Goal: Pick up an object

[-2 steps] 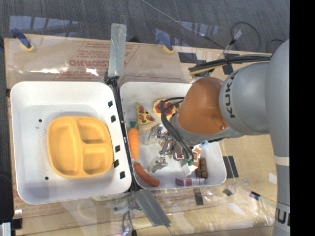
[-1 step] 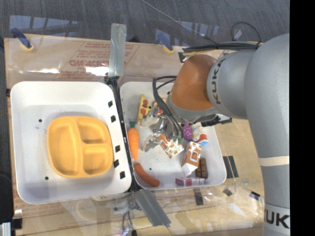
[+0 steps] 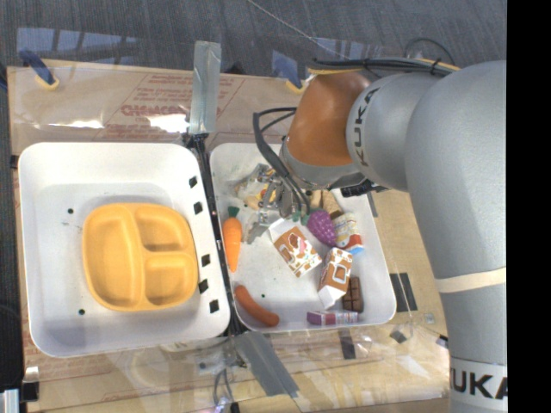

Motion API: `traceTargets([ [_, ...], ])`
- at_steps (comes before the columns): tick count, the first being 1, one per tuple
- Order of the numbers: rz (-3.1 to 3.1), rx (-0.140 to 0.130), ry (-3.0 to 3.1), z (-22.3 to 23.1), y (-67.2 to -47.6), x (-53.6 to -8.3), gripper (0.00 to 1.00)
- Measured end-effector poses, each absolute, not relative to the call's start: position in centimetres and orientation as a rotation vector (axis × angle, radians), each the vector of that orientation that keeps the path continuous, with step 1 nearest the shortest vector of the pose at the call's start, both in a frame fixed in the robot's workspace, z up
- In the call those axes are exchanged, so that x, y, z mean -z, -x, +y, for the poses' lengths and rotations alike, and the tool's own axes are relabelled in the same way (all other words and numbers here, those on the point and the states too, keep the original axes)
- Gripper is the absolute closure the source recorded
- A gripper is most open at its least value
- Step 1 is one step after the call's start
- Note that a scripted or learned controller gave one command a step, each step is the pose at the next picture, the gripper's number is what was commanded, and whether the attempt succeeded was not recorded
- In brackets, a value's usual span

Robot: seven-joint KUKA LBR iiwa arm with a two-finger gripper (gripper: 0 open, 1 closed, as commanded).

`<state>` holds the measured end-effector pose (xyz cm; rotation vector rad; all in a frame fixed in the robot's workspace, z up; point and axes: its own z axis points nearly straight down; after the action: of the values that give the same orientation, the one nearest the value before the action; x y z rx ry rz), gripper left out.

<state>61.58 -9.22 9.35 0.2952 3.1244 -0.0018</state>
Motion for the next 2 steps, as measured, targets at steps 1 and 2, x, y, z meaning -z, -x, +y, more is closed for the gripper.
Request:
traceTargets([
  [1, 3.061, -0.001, -0.718, -12.5, -54.0, -9.2, 0.0],
  [2, 2.983, 0.001, -0.971, -17.2, -56.4, -17.0, 0.0],
])
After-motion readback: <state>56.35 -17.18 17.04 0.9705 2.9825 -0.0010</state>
